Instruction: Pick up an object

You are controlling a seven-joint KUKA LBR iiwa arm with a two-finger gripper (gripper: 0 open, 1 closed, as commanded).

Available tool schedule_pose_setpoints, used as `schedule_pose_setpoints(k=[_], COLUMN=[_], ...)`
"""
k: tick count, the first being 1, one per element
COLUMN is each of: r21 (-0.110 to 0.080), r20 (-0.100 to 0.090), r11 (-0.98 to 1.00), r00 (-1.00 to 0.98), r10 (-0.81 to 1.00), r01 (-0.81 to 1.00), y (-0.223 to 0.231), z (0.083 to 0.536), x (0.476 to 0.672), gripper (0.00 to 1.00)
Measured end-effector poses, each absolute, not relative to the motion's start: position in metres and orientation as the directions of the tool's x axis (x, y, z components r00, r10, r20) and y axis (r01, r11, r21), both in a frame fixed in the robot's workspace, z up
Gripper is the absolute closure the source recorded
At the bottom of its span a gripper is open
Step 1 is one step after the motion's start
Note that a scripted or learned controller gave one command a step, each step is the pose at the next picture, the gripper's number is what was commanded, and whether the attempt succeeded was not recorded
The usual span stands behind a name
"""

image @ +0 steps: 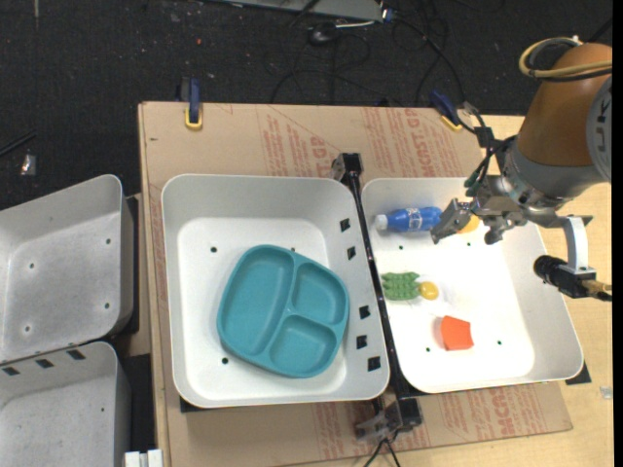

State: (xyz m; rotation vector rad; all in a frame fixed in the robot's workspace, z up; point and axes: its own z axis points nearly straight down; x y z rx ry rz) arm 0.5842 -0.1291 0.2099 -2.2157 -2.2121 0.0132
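Overhead, the tool (pixel 473 224) hangs near a blue bottle (pixel 410 220).

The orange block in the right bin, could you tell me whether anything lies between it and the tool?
Nothing visible stands in the way. The tool hangs over the upper part of the right bin, and the orange block lies below it in view across bare floor. The green and yellow toy lies off to the left of that line.
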Motion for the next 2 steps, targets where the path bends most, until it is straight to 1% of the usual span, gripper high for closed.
schedule_pose_setpoints(k=[1,2], r21=[0.000,-0.003], r20=[0.000,0.000], r11=[0.001,0.000], r00=[-0.001,0.000], r10=[1.000,1.000], r01=[1.000,1.000], y=[-0.129,-0.125], z=[0.217,0.174], x=[0.587,0.585], gripper=[0.00,0.00])
